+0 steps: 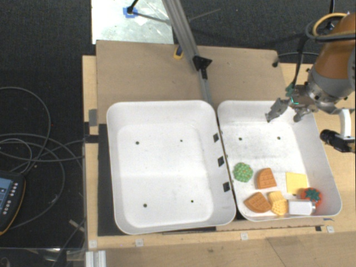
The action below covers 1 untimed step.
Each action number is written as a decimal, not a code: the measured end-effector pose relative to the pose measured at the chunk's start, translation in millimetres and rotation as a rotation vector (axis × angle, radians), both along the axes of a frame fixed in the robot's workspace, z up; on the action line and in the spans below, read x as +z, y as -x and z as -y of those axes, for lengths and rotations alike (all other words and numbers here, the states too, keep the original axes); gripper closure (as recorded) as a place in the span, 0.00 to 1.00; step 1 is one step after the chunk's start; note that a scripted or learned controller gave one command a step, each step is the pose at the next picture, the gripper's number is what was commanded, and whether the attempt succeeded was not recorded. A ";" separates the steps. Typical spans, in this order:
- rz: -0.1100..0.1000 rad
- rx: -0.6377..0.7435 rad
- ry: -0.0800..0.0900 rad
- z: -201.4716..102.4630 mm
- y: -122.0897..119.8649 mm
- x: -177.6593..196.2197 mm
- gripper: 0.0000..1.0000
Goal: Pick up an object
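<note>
My gripper [288, 112] hangs over the far edge of the right bin [261, 132], fingers spread apart with nothing between them. The objects lie together at the near end of that bin, well below the gripper: a green round piece [243, 172], an orange waffle-like piece [266, 178], a second orange piece [257, 202], small yellow-orange pieces [277, 203], a yellow block [296, 181], a white block [300, 207] and a red-and-green piece [311, 194].
The left bin [161, 166] lies beside the right one, with black clips [221, 161] along the shared rim. A grey pole [183, 26] slants across the far side of the bench. Cables lie on the floor at left.
</note>
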<state>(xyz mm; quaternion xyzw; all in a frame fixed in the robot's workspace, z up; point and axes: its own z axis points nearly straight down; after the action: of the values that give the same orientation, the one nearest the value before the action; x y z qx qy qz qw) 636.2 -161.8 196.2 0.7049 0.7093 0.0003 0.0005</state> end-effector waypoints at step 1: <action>0.000 0.001 0.001 -0.1 0.0 0.1 0.00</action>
<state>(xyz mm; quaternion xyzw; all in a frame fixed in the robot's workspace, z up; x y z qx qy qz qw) 636.2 -161.7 196.3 0.7047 0.7095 0.0000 0.0006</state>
